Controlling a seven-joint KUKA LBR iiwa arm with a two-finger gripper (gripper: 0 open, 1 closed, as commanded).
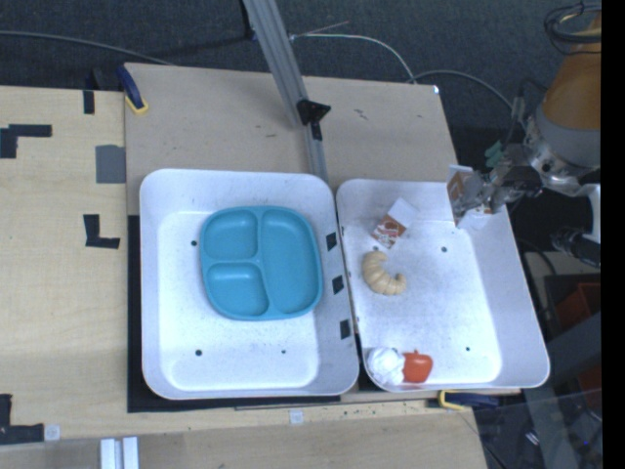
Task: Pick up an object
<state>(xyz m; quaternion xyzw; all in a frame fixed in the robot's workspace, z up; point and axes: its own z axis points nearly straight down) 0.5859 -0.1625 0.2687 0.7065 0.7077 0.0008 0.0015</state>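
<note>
A pale curved croissant (384, 273) lies mid right bin (508, 291); left bin (166, 291) holds a blue tray (262, 262); the fingers' state I cannot tell.

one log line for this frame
gripper over right bin's far right corner | croissant, packet, tomato in bin | tray in left bin
</note>
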